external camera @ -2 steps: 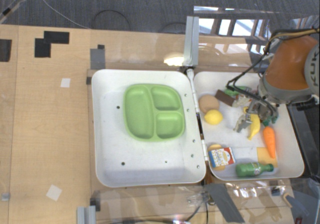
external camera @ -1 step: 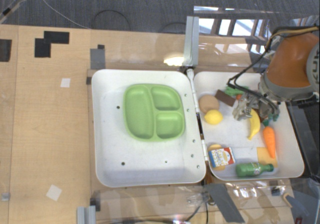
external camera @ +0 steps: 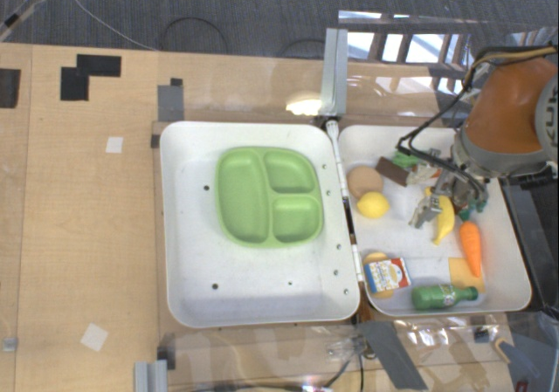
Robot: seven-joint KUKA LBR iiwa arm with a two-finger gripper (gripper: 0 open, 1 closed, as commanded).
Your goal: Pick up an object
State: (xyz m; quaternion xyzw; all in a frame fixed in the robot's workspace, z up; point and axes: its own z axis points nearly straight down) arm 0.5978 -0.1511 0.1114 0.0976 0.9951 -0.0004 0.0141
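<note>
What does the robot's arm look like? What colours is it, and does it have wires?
The arm is rounded, with a big orange band and grey parts beside it. Black cables loop along it toward the wrist. At its end is a small metal pincer with thin silvery fingers, and darker mechanical parts sit just above it.

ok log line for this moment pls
arm: over right bin | gripper: at banana, grasp unconfirmed | nearby: carrot, lemon | left bin: green divided plate
</note>
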